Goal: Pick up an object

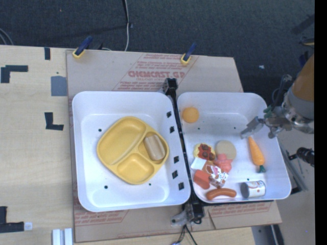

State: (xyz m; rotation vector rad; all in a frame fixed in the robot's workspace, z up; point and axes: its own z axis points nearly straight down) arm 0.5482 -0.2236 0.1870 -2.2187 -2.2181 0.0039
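One gripper (pixel 261 125) is hanging over the right bin (pixel 232 102) at its right rim, fingers spread apart with nothing between them. Just below the gripper, a toy carrot (pixel 255 152) is lying along the bin's right wall, apart from the fingers. Further left in the right bin, a heap of toy food (pixel 212 167) is sitting by a sausage (pixel 221 193) and a small can (pixel 254 189). An orange ball (pixel 190 115) is resting near the bin's upper-left corner. Left of the right bin, the left bin (pixel 84 137) is holding a yellow divided plate (pixel 122 147) with a bread roll (pixel 154 147) on it.
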